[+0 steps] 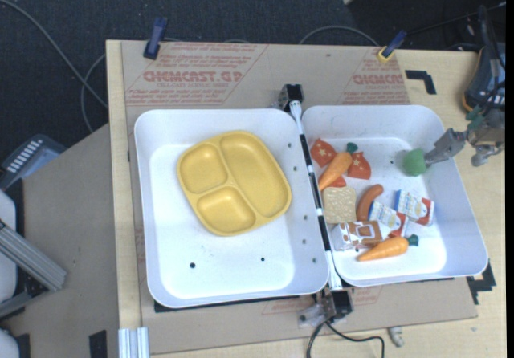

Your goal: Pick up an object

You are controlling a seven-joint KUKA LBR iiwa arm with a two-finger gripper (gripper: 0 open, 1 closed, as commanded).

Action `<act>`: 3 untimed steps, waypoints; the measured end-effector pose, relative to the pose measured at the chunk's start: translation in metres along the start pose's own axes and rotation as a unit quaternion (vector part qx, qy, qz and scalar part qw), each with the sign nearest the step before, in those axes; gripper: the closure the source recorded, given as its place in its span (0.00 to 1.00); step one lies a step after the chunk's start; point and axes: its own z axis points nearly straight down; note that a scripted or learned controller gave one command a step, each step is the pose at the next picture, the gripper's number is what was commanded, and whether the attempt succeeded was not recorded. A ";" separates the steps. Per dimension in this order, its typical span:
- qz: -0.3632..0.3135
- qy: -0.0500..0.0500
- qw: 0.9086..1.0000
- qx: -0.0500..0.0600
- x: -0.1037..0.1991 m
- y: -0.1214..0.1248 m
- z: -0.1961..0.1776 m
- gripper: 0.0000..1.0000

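2 shallow white plastic bins sit side by side on a bench covered with brown printed cardboard (241, 67). The left bin (161, 268) holds a glossy yellow plate (233, 181) with rounded corners, moulded into 3 compartments, tilted slightly within the bin.

The right bin (458, 244) holds a loose cluster of toy food. A smooth orange carrot (336, 169) with a green tip lies diagonally near the bin's left wall, partly over red strawberry-like pieces (323, 150). Below it rests a square tan cracker (339, 204) with a dimpled surface, beside a curved orange-red sausage (369, 201). A 2nd carrot (385, 248) lies near the front wall, with small printed cartons (414, 208) between and around them.

A fuzzy-looking round green ball (413, 161) sits apart from the pile, toward the bin's right side. The grey metal gripper (464, 148) reaches in over the right rim, 1 finger (442, 148) angled down with its tip just beside the ball, the other finger set well apart from it; the fingers are spread and hold nothing between them.

A blue clamp (154, 37) and a yellow-and-blue clamp (391, 46) pin the cardboard's far edge.
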 end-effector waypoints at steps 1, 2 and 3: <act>-0.001 0.001 1.000 0.001 0.077 0.026 0.100 0.00; 0.000 0.000 1.000 -0.001 0.089 0.018 0.181 0.00; 0.000 0.000 1.000 -0.003 0.089 0.019 0.171 1.00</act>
